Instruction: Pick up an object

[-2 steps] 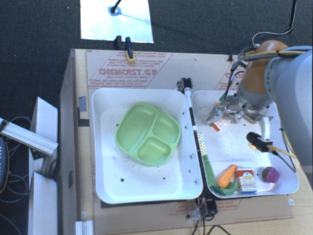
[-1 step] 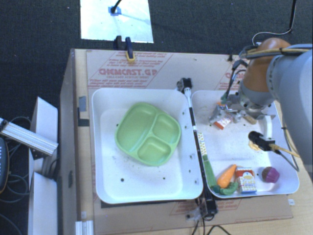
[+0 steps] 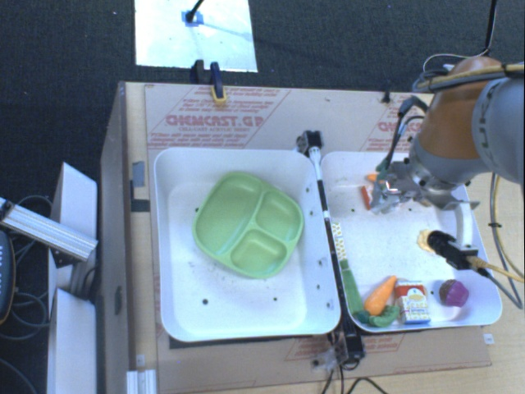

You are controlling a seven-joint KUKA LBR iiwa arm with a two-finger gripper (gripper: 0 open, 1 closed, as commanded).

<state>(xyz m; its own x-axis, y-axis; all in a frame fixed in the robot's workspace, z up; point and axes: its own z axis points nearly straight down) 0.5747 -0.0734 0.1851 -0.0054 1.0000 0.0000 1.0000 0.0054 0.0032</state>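
Low in the right bin (image 3: 484, 306), gripper (image 3: 384, 197); spread or pressed together, cannot tell. Just beside, small orange piece (image 3: 366, 194), perhaps a toy vegetable: probably light, rigid, slick. Best pinched across its narrow middle.

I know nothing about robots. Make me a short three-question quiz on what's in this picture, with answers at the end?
1. True or false: the green divided plate lies in the left bin.
2. Which sits nearest the right bin's front edge? A) the carrot B) the green divided plate C) the arm's orange band
3. Fill in: the end effector hangs over the ____ bin.

Key: 1 true; 2 A, the carrot lies by the small carton and the purple piece; 3 right, near that bin's back left part.
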